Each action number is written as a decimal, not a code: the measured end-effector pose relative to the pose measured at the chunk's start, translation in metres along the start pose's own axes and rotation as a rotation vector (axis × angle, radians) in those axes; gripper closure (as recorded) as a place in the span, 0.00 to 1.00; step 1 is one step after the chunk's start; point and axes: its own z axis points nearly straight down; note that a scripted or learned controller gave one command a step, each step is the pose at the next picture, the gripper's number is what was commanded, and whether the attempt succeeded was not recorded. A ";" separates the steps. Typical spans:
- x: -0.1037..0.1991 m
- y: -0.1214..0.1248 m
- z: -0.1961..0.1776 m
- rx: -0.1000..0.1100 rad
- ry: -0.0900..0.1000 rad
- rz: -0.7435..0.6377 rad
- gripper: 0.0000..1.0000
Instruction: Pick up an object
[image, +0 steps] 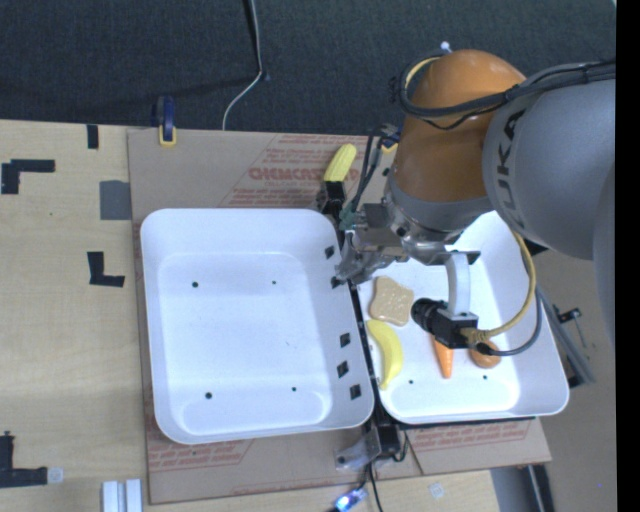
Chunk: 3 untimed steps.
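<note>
I hang over the right bin (540, 400) — toast (391, 300) at six o'clock, banana (386, 352) beyond — my grip (362, 255) state I cannot tell.

- The grey arm (560, 150) reaches in from the right, bent downward.
- Its orange band (455, 85) sits above the wrist, facing the camera.
- The hand (362, 262) hangs low under the wrist, hidden in dark fittings and cables.

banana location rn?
The banana lies in the right bin, against its left wall near the front, just below the toast and left of the carrot.
</note>
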 end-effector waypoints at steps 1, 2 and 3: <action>0.067 -0.040 -0.019 -0.002 0.004 -0.008 1.00; -0.044 -0.056 -0.002 0.000 -0.003 0.013 1.00; -0.168 -0.057 0.020 -0.001 -0.005 0.016 1.00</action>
